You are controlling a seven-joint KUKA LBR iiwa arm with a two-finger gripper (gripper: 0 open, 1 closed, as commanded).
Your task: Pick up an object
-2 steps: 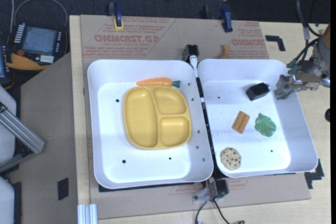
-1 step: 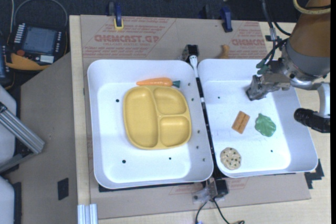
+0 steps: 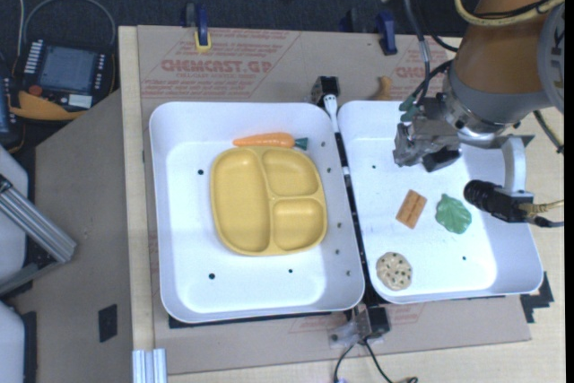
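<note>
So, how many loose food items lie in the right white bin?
3: a tan rectangular cracker mid-bin, a green leafy piece to its right, a round speckled cookie near the front. The arm may hide more.

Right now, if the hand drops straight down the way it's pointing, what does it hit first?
Most likely bare floor of the right bin. The hand hangs over its upper part, with the tan cracker and the green leafy piece nearer the camera, apparently off its line. Depth is hard to judge from one slanted view.

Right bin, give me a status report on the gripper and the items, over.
Gripper low over the right bin, upper part, nothing seen between its fingers. Cracker, green piece, cookie lying loose below it. Nothing blocking them.
</note>
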